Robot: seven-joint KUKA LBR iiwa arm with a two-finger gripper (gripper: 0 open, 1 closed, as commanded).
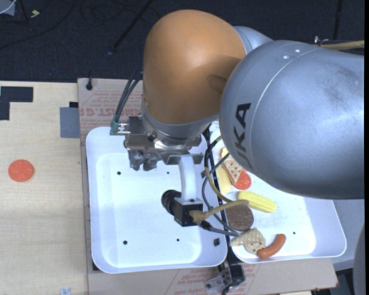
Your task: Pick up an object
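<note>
**Gripper over one bin, objects in the other**

The gripper (145,160) hangs above the left bin (129,226), hidden under the wrist, so I cannot tell whether it is open or holds anything. The objects lie in the right bin (320,226), well apart from it: a yellow corn cob (257,201), a brown disc (240,217), a beige lump (252,240) and a reddish sausage (274,246).

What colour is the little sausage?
The sausage is reddish-orange, and it shows best in the camera view.
</note>
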